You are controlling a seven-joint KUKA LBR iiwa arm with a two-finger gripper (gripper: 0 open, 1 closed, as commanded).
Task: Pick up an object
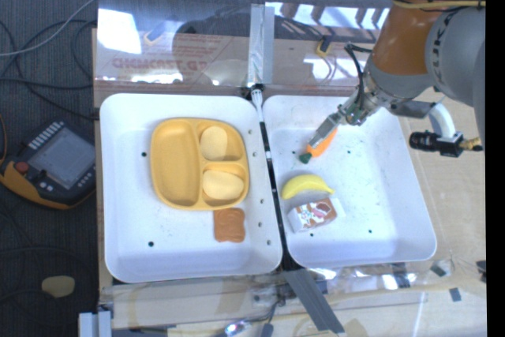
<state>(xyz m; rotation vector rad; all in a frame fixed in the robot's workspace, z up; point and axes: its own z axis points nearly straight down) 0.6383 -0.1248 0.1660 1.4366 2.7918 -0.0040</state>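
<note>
From above, we are seeing the gripper [341,121] hanging over the right bin [394,193], touching the carrot [320,144]; its spread we cannot tell. Below it are lying a banana [305,185] and packet [313,214], print unreadable; open floor is stretching rightward.

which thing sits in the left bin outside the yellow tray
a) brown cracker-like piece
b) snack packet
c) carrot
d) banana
a, the brown cracker-like piece lies on the left bin floor just below the yellow tray, while the banana, carrot and snack packet are all in the right bin.
</note>
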